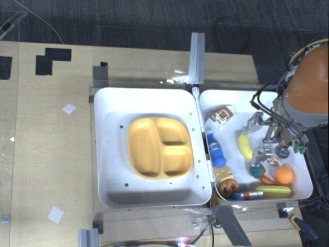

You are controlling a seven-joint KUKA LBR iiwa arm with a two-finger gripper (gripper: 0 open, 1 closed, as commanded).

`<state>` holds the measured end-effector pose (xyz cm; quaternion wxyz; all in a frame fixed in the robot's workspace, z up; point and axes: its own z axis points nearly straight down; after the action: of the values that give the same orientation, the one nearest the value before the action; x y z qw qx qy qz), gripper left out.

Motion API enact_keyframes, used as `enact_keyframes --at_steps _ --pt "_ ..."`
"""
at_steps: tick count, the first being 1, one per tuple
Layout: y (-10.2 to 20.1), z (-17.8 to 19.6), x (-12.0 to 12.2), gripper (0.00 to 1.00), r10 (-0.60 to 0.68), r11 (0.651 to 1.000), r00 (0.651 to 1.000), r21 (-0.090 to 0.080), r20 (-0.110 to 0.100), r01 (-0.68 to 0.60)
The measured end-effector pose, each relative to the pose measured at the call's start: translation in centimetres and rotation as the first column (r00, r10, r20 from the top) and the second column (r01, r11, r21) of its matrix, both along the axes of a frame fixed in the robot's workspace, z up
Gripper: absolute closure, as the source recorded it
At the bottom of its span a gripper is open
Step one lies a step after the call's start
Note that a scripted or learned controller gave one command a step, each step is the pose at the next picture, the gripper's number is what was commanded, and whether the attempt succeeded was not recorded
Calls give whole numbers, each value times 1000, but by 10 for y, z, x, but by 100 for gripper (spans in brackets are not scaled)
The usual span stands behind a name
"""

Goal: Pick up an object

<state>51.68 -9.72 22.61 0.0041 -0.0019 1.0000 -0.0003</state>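
Note:
My gripper (266,154) hangs over the right bin (241,98), in its right half. It is just right of a yellow banana (244,146) and above a teal object (255,170). An orange ball (284,176) lies below and to its right, with a small carrot-like piece (267,179) beside it. Along the left side of the bin are a blue bottle (215,150) and a brown and white carton (220,116). Nothing can be seen held in the gripper.
The left bin (110,138) holds a yellow divided tray (159,147). At the front of the right bin lie a long yellow item (272,191), a brown object (226,182) and a marker (244,195). Cables loop near the wrist (264,104).

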Motion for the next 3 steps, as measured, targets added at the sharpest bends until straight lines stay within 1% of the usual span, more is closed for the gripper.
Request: enact_keyframes --at_steps 1,2,3 --pt "-47 -135 -12 0 48 999 999 -4 11 -48" --pt "-47 -135 -12 0 49 999 999 -5 11 -49" --pt "-109 -91 80 0 -23 1000 1000 -3 8 23"
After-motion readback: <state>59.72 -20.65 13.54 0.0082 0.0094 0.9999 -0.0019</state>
